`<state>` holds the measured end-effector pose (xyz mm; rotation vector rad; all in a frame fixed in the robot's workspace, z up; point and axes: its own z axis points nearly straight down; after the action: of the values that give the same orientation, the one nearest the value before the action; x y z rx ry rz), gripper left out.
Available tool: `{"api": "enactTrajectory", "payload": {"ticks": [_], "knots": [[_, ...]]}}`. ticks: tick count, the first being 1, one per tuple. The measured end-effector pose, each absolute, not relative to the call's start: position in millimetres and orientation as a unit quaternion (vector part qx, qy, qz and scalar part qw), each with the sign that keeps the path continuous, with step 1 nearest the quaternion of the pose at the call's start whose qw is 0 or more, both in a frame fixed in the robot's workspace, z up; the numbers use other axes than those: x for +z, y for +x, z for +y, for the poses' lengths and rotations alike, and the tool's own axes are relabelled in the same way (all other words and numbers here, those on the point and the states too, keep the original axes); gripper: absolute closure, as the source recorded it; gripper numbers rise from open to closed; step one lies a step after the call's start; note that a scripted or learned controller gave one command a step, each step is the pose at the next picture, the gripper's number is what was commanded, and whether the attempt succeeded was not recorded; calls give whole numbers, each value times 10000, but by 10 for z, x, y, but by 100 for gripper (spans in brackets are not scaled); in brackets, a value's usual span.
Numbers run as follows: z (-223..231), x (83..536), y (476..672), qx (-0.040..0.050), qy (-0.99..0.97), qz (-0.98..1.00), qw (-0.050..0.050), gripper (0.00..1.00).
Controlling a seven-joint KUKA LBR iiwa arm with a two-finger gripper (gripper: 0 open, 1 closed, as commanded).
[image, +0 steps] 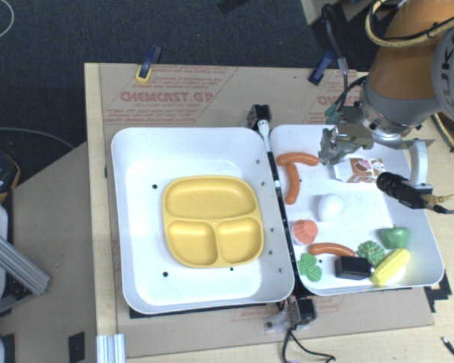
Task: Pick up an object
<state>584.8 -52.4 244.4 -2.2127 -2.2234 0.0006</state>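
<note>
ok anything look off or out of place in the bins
Nothing looks spilled or broken. The yellow divided tray sits flat in the left bin. The toy food, including the orange sausage, white ball and corn, lies loosely scattered inside the right bin, with the gripper above its far end.

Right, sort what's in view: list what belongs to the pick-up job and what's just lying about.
Job:
- end effector, over the right white bin
- curved orange sausage
- white egg-shaped ball
- yellow corn cob
- green leafy toy
- small black block

Lying about:
- yellow three-compartment tray in the left white bin
- blue clamp with yellow tip
</note>
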Motion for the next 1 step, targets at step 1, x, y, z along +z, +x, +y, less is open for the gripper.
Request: {"api": "enactTrajectory", "payload": {"ticks": [1], "knots": [[-188, 2407, 5581, 11, -7060, -7083, 25, 100]]}}
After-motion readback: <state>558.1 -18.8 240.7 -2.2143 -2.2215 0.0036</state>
